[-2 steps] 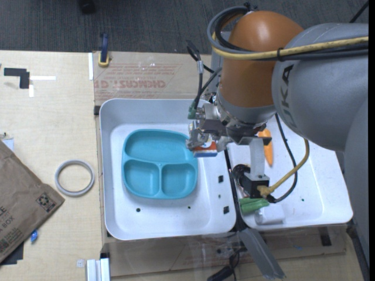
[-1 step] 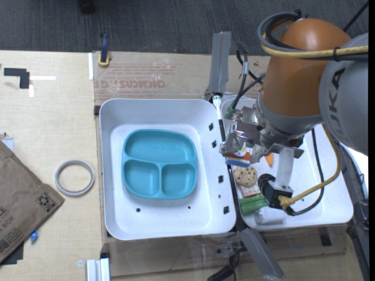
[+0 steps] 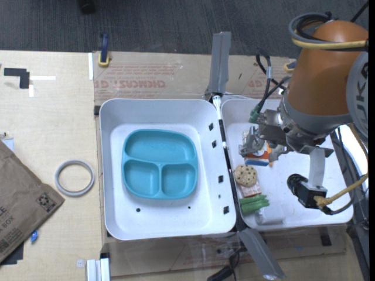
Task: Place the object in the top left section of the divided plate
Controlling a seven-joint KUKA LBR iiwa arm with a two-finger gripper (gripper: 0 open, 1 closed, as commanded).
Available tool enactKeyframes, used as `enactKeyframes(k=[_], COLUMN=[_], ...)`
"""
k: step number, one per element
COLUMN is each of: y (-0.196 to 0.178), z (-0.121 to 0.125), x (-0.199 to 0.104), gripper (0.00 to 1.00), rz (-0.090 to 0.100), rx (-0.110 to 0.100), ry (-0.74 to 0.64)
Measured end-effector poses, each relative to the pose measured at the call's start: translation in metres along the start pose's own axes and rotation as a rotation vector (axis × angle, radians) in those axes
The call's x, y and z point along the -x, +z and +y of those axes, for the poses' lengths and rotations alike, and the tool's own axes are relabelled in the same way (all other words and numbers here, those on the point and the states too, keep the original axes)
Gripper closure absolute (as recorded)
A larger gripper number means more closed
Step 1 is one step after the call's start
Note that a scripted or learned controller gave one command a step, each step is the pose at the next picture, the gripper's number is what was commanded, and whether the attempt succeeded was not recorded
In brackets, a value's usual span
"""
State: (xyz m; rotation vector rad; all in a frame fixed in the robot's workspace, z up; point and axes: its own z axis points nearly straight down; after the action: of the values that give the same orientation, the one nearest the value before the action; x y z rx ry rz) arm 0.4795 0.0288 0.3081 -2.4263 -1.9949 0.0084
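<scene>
We see the bench (image 3: 47,127) carrying two shallow white bins side by side, and over the right bin (image 3: 340,206) hangs the grey arm (image 3: 328,69) with its orange band, reaching in from the right edge. The left bin (image 3: 111,157) holds a blue divided plate (image 3: 159,163) near its middle, one long section along the plate's far side and two smaller ones along its near side. A brown cardboard box (image 3: 20,206) lies at the bench's left edge, tilted. In the right bin, the gripper (image 3: 253,146) sits low over the bin's left half, just above an orange and red object (image 3: 265,155) that we take for the task's thing; whether it lies between the jaws we cannot tell, nor how the jaws stand. A roll of tape (image 3: 74,177) rests on the bench between the box and the left bin. Just beside the right bin's left wall lies a round cookie (image 3: 246,174), and nearer the bin's front left corner a green bean pod (image 3: 254,203), close to the cookie.
</scene>
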Motion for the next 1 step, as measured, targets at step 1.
enactKeyframes(k=[1], y=[0.0366], z=[0.0307], x=[-0.0521], gripper=[1.00], rz=[0.000], rx=[-0.001], ry=[0.040])
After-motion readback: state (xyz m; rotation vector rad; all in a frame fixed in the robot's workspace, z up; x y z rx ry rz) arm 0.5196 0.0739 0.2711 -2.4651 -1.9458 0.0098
